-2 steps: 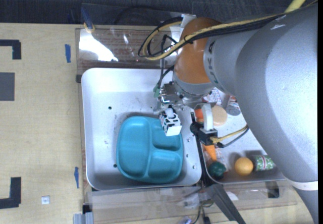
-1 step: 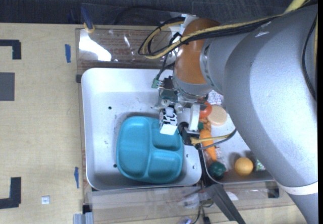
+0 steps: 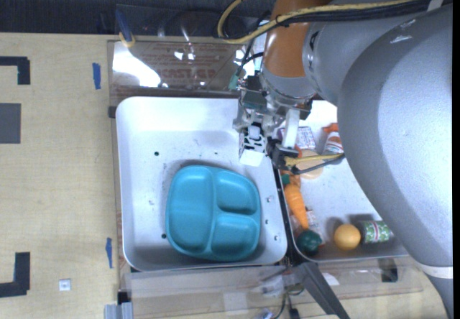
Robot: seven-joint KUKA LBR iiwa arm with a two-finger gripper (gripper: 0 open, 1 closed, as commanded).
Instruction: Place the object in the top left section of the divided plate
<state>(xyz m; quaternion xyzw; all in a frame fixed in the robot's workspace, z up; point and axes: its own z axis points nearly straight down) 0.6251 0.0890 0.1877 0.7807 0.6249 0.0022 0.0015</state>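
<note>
Grey arm (image 3: 388, 95) overhead, fingers (image 3: 253, 145) above left bin (image 3: 136, 167), blue divided plate (image 3: 213, 213) below

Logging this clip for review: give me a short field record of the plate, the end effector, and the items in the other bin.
plate: blue divided plate in the left bin, sections bare
end effector: above the left bin's right edge, beyond the plate; finger state unclear
right bin: carrot, orange ball, dark green item, small can
task status: nothing on the plate yet
</note>
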